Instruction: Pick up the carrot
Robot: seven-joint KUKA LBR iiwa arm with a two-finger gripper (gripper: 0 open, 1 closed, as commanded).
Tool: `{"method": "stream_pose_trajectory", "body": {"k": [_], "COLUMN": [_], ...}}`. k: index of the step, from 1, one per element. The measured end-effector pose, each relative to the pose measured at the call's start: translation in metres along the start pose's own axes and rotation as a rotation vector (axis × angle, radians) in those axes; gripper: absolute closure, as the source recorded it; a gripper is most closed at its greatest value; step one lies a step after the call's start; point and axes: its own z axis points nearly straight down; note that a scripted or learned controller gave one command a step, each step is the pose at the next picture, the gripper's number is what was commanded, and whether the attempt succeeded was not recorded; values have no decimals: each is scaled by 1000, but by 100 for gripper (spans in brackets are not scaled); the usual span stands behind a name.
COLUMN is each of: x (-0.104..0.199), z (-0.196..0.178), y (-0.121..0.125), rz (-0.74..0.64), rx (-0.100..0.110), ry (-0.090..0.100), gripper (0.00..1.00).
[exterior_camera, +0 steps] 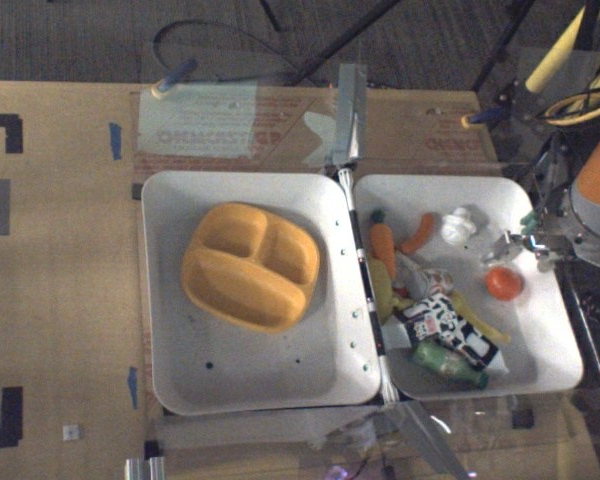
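Where the right bin [550, 353] meets the divider, the carrot [382, 248] lies lengthwise near that bin's left wall, its dark green top pointing to the far side, with nothing gripping it. Just right of it a smaller orange piece [418, 233] lies at a slant, and beyond that sits a white lump [458, 225]. Below the carrot a yellow strip [380, 286] runs along the wall, then a black-and-white carton [450, 330] and a green bottle [450, 363] lie near the front corner. A red ball [504, 284] rests toward the right side, apart from the carrot. The gripper [515, 241] hangs over the right part of this bin, above the ball and well away from the carrot (whether it is spread or pressed together cannot be told from here). The left bin [180, 368] bears a yellow plate [250, 265] with three compartments
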Motion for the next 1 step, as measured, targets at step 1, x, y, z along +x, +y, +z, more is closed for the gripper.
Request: {"method": "stream_pose_trajectory", "body": {"k": [1], "x": [3], "z": [2], "y": [0], "rz": [126], "rx": [-25], "ry": [-3], "gripper": [0]}}
